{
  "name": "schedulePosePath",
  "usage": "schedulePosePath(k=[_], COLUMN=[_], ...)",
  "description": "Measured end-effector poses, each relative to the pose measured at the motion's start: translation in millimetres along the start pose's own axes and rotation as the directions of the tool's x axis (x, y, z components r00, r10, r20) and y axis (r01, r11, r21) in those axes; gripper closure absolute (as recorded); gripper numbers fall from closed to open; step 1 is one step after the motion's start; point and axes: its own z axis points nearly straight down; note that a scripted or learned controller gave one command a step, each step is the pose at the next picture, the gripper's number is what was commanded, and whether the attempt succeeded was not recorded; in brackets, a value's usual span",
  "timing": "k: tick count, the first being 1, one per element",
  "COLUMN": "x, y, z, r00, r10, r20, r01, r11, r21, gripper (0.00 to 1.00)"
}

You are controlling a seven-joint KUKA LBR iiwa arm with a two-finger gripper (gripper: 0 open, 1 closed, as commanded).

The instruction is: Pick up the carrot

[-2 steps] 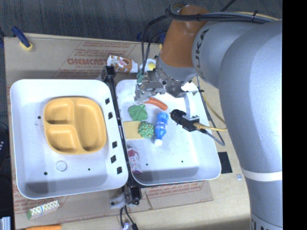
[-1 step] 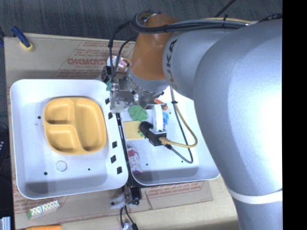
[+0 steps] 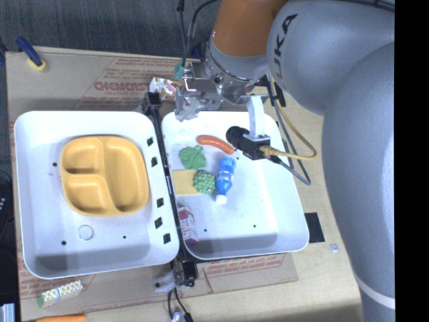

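The fingers (image 3: 186,110) hang over the far edge of the right bin (image 3: 288,210), close to the wall it shares with its neighbour. Whether they are parted or closed I cannot tell, since the wrist hides much of them from this angle. The carrot (image 3: 214,142) is not between them. It lies flat on the bin floor, apart from the fingers, nearer the camera and a little toward the side the arm reaches in from.

Its long axis runs nearly across the view, the end farther from the fingers dipping slightly toward the camera. So the carrot lies broadside to the fingers, not end-on. Which end is the tip is too small to make out.

There is only 1 arm, so the reach is its alone. In my judgement it calls for a short shift toward the camera and toward the arm's side, then a descent with the closing line set across the carrot's short width. 2 neighbours crowd that side: a green leafy piece (image 3: 192,157) just past the carrot's nearer end, and a blue bottle (image 3: 226,174) just past its farther end.
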Motion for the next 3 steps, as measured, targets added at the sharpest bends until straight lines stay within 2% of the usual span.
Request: schedulePosePath(k=[1, 2, 3], x=[4, -5, 53], y=[-35, -31, -85], z=[112, 31, 127], r00=[0.995, 0.996, 0.975], r10=[0.103, -0.086, -0.221], r20=[0.0, 0.0, -0.001], r01=[-0.103, 0.086, 0.221], r11=[0.995, 0.996, 0.975], r21=[0.005, 0.001, 0.004], gripper=[1.0, 1.0, 1.0])
